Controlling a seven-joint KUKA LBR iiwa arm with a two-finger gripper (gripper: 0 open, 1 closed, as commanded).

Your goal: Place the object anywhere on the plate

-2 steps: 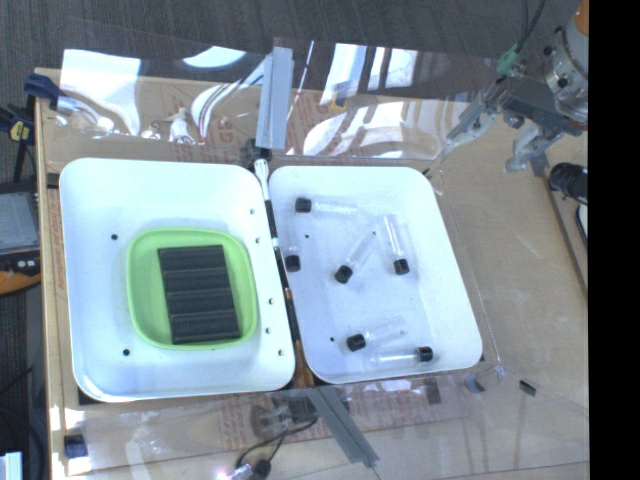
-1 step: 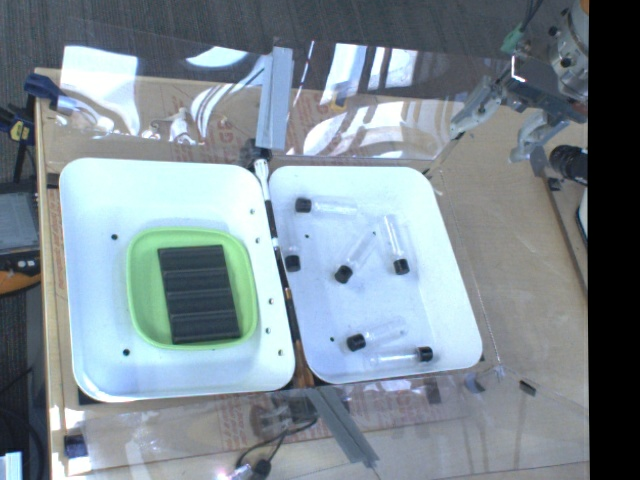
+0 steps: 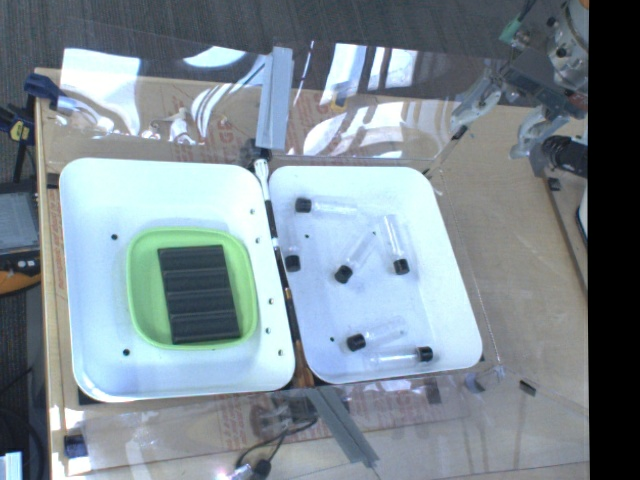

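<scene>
A green plate [image 3: 141, 290] sits in the left white bin [image 3: 90, 208]. A dark ribbed rectangular block [image 3: 200, 293] lies flat on the middle of the plate. My gripper [image 3: 489, 140] hangs at the upper right, beyond the far right corner of the right bin [image 3: 450, 268]. Its two fingers [image 3: 472, 106] are spread apart with nothing between them. It is far from the plate and the block.
Several clear tubes with black caps lie scattered in the right bin, for instance one tube [image 3: 357, 257] near the middle and another [image 3: 398, 355] by the front wall. A grey bar [image 3: 272, 98] stands behind the seam between the bins.
</scene>
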